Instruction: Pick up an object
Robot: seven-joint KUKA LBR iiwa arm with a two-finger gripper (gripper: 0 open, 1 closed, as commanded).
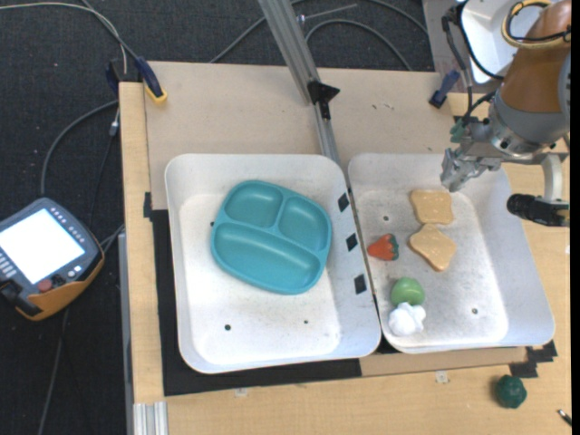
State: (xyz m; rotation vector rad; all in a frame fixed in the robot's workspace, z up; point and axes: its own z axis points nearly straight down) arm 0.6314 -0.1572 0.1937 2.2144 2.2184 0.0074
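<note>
Toast slices point(432, 207) beside strawberry point(384, 247)

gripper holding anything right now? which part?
Nothing held. The gripper hangs above the right bin, near the upper bread slice, with nothing between its fingers.

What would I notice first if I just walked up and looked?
Probably the big teal plate with three sections, lying in the left bin. Next, the toy food in the right bin: two toast slices, a red strawberry, a green piece. The robot's claw hangs above that bin's far edge.
</note>
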